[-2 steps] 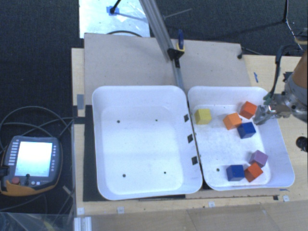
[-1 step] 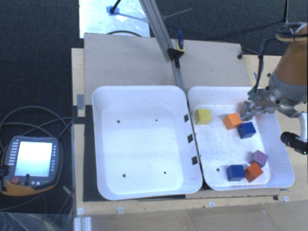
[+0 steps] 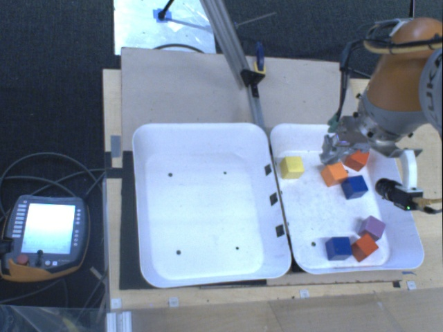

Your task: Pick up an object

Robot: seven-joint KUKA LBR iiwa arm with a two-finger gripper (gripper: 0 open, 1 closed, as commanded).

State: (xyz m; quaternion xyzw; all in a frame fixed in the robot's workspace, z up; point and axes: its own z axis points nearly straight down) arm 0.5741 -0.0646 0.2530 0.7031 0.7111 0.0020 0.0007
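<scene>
The right bin [image 3: 304, 254] holds several small blocks. A yellow block [image 3: 291, 167] lies near its left wall. An orange block [image 3: 333, 173], a darker orange-red block [image 3: 357, 160] and a blue block [image 3: 354, 187] cluster at the upper right. A purple block [image 3: 372, 226], another blue block [image 3: 338, 247] and an orange-red block [image 3: 365, 247] sit near the front right. My gripper [image 3: 337, 149] hangs low over the upper cluster, just above the orange block and beside the orange-red one. No block shows between its fingers.
The left bin [image 3: 149, 185] stands beside the right one. A metal pole [image 3: 228, 37] slants across the back of the bench. A teach pendant [image 3: 43, 237] lies on the floor at the left.
</scene>
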